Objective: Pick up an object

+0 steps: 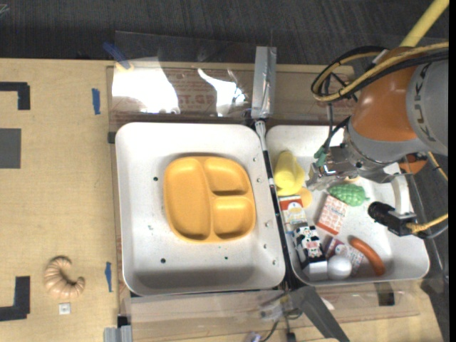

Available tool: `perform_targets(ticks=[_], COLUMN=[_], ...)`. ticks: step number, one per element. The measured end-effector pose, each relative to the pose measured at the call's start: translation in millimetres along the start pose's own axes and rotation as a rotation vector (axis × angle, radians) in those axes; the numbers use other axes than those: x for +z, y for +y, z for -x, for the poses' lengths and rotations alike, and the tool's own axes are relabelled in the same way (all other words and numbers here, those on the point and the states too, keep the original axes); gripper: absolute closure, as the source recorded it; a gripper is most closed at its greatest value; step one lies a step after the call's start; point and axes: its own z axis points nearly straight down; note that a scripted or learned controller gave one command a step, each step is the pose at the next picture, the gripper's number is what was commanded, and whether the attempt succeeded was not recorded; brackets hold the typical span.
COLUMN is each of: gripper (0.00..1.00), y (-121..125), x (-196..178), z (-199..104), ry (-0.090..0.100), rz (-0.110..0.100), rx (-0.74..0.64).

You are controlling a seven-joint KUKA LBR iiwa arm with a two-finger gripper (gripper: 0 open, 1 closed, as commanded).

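Grey, orange-banded arm (pixel 388 112) bends over the right white bin (pixel 417 262), its gripper (pixel 329 168), jaw state apparently indiscernible, above a yellow cup (pixel 288 171), beside the tan bench (pixel 57 191).

The arm (pixel 399 112) enters the camera view from the three o'clock side, at the upper right. Its orange band sits above the grey wrist (pixel 377 148), which points down toward seven o'clock. The gripper (pixel 329 168) hangs at the wrist's lower left end, its metal parts partly masked by cables. The arm's upper links leave the picture toward two o'clock.
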Motion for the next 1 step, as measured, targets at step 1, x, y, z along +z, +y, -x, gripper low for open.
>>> perform_targets(ticks=[1], gripper=[0.0], y=[-2.9], x=[2.6], z=[5.4], ry=[-0.003], rz=[-0.007], rx=[0.009])
